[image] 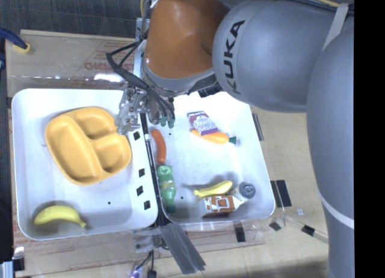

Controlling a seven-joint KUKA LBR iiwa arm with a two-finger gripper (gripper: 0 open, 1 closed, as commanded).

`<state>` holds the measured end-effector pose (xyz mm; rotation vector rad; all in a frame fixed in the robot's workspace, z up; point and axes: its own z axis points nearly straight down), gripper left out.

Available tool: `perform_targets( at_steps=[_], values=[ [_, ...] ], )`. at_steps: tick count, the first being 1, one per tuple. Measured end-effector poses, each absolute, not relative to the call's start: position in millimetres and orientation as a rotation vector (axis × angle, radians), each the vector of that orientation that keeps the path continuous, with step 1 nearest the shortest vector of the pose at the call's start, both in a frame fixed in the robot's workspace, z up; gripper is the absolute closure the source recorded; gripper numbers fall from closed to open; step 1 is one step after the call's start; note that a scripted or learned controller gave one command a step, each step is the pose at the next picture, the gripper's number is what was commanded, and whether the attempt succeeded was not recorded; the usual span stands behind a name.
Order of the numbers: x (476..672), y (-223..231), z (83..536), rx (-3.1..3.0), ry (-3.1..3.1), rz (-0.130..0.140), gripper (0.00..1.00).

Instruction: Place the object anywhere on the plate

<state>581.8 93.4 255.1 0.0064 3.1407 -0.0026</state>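
A yellow divided plate point(87, 144) lies in the left bin point(24, 168), toward its back. My gripper point(139, 114) hangs over the wall between the two bins, just past the plate's right rim. Directly to its right, a red sausage point(159, 144) lies along the left side of the right bin point(255, 150). I see nothing held under the gripper. The grey arm with its orange band covers the back of the right bin.
A yellow banana point(59, 216) lies in the left bin's front corner. The right bin holds a green bottle point(166, 183), a carrot point(215, 138), a purple packet point(201, 121), a small banana point(213, 189), an orange carton point(219, 204) and a grey can point(246, 190).
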Motion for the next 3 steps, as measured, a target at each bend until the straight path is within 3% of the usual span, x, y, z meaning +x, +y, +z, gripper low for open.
perform_targets(
  at_steps=[1, 2, 3],
  values=[
    [581.8, 93.4, 255.1, 0.006, 3.141, -0.003, 0.00],
    [582.7, 94.0, 265.7, 0.001, 3.138, -0.003, 1.00],
    [582.6, 94.0, 265.7, 0.001, 3.138, -0.003, 0.00]
  ],
)
